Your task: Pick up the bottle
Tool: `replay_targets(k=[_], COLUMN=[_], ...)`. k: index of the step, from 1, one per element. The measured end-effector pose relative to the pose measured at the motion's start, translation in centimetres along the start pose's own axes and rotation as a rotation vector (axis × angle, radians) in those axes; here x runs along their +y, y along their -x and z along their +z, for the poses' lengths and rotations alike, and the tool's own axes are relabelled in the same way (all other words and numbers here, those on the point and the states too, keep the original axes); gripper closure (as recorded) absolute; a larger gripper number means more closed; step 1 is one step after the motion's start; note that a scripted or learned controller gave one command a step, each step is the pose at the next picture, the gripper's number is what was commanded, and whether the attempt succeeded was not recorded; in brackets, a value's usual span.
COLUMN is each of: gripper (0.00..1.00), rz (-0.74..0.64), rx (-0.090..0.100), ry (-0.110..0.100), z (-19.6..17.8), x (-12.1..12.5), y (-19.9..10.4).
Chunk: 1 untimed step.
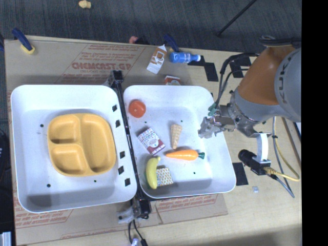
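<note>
Dark grey carpet floor [102, 9], cardboard-covered bench [102, 63], small yellow scrap [84, 4] on the floor

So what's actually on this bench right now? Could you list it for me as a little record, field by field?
left bin: holds a yellow divided tray
right bin: holds a carrot, banana, ice cream cone, red round piece, small red carton
bottle: blue, lying on the bench behind the right bin, outside both bins
gripper: over the right bin's right side, far from the bottle
fingers: too blurred to judge
</note>
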<state>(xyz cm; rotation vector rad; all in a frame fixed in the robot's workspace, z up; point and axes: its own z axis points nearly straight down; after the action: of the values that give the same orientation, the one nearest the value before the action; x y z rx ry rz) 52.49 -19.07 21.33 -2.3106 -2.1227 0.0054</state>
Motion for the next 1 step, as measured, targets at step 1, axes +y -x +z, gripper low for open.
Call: replay_targets(k=[1], gripper=[1.0], rz=[0.063], rx=[0.001], ry=[0.0], z=[1.6], x=[-4.54], y=[0.63])
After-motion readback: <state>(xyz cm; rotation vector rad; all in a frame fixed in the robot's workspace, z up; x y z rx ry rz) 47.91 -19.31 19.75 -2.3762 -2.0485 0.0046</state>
